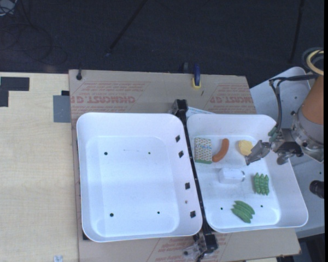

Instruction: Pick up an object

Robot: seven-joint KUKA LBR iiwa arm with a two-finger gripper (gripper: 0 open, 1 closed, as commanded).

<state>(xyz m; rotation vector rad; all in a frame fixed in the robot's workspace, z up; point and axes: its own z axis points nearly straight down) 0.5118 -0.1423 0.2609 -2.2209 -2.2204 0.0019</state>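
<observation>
Two white bins side by side: the left bin (131,222) bare-floored, the right bin (287,212) holding toy food. Arm (317,105) reaches in; gripper (269,152) hovers, fingers spread, nothing between them, just beside the yellow piece (244,146). Sausage (221,149) nearby.

One fixed camera looks down at a slant from above, taking in both white bins (132,125) side by side.

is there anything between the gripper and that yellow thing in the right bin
Nothing visible stands between them. The gripper sits over the right bin right beside the yellow object, on its right. The orange sausage lies to its left, on the far side from the gripper.
</observation>
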